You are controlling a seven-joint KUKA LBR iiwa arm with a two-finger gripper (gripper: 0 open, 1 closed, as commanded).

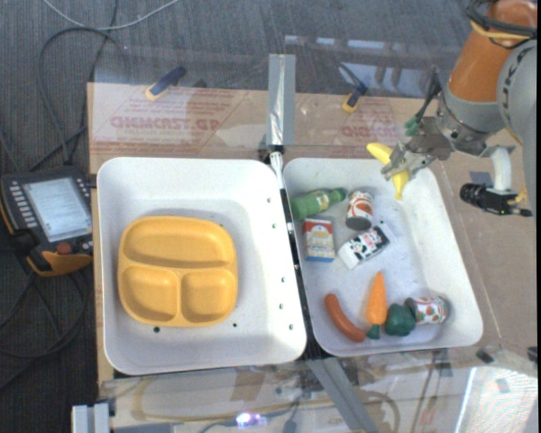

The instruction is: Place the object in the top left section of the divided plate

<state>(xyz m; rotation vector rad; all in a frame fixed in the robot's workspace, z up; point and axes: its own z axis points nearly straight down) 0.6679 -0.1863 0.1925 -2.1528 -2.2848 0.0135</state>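
Observation:
A yellow divided plate (177,270) lies in the left bin (135,174), with one wide section at the top and two smaller ones below; all are bare. My gripper (405,162) hangs over the far right corner of the right bin (455,269). A yellow toy banana (380,152) sits between its fingers, one end sticking out to the left and the other curving down below them. The grey arm with its orange band (483,57) comes in from the upper right.
The right bin holds a green bottle (317,202), a small can (361,207), a red-and-white carton (318,239), a black-and-white item (364,245), a carrot (376,298), a sausage (343,318), a green vegetable (398,319) and another can (427,309). A teach pendant (45,210) lies left of the bench.

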